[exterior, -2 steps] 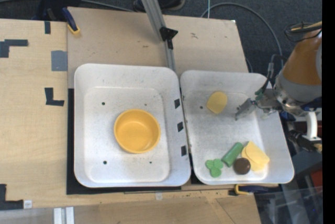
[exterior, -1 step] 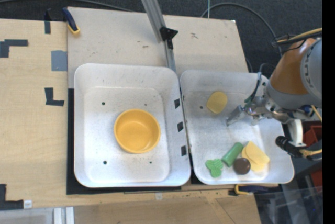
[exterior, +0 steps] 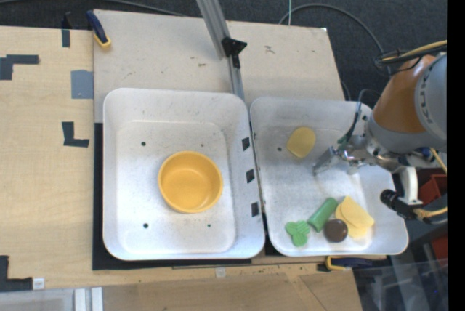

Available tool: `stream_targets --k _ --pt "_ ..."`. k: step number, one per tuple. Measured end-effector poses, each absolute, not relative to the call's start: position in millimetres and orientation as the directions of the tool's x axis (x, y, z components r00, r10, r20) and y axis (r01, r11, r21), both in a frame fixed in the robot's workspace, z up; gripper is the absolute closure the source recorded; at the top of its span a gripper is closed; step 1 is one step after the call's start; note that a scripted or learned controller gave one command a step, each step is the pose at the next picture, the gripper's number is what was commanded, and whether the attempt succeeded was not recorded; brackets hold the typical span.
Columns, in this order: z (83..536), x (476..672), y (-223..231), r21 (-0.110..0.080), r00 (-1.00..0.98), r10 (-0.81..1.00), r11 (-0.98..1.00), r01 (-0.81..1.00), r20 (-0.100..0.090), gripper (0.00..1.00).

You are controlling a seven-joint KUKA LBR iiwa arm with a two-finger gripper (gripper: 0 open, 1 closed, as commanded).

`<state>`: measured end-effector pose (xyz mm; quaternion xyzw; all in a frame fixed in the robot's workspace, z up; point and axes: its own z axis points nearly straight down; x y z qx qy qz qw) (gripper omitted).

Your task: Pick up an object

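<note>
The right bin (exterior: 290, 182) holds a small yellow rounded object (exterior: 301, 142) near its upper middle. At its lower right lie a green toy piece (exterior: 312, 221), a dark brown ball (exterior: 335, 230) and a pale yellow block (exterior: 354, 217), close together. My gripper (exterior: 328, 160) reaches in from the right over the bin's middle, a little right of and below the yellow rounded object. Nothing shows between its fingers. The orange band of the arm (exterior: 398, 107) sits above the bin's right edge.
The left bin (exterior: 131, 113) holds a yellow bowl (exterior: 190, 181). A grey pole (exterior: 211, 1) slants down to the gap between the bins. Cables run across the dark floor at the top right. Bare bin floor lies below the gripper.
</note>
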<state>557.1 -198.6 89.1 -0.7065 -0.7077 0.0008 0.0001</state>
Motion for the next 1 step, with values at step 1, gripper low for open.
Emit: stream_targets --k 1 --pt "99.0 557.0 -197.9 -0.002 -0.003 1.000 0.003 1.000 0.000 1.00"
